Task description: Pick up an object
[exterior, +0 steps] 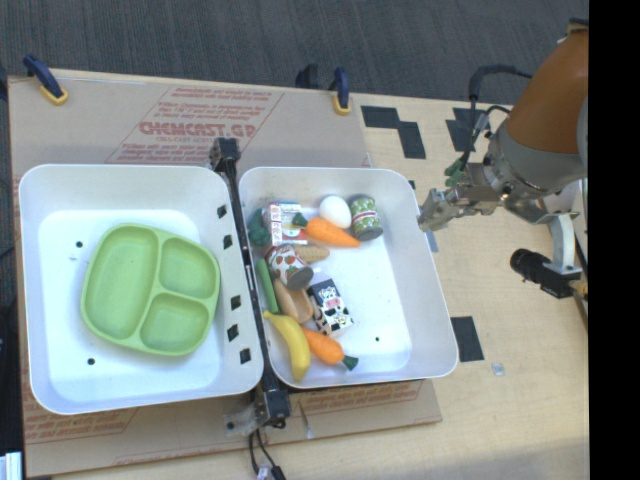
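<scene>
The right white bin (420, 298) holds a heap of toy food along its left side: a white egg (334, 210), a green can (365, 216), an orange carrot (332, 233), a yellow banana (290, 341), a second carrot (325, 347) and a small cow-print carton (331, 308). My gripper (436, 211) hangs just outside the bin's right rim, above the bench, with nothing seen between its fingers. The arm reaches in from the right, its orange band (550, 78) at the upper right.
The left white bin (40, 268) holds a green divided plate (150, 288). A black clip strip (240, 268) runs between the bins. Blue clamps (340, 88) hold the cardboard sheet at the back. Black tape marks (395, 123) lie on the bench.
</scene>
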Motion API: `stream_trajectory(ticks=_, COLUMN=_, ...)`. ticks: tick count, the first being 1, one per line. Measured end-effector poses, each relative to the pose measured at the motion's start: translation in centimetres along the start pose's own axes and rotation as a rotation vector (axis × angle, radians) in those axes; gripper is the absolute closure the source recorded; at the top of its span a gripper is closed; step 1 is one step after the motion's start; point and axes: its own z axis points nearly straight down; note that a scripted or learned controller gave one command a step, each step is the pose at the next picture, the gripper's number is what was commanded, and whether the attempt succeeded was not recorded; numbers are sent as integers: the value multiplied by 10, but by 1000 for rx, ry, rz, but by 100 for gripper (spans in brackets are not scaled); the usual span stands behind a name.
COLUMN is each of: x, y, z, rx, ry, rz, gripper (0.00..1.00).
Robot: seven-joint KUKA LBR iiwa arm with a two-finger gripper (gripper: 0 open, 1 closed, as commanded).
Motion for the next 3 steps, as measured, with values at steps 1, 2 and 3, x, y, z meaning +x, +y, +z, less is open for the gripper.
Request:
stream_trajectory(ticks=1, x=1, y=42, z=72, rx=5, ry=2, rz=-1, gripper=100)
stream_trajectory(ticks=2, x=0, y=43, z=72, rx=5, ry=2, rz=-1, gripper=0)
stream_trajectory(ticks=3, x=1, y=-31, z=191, rx=6, ry=3, rz=-1, gripper=0)
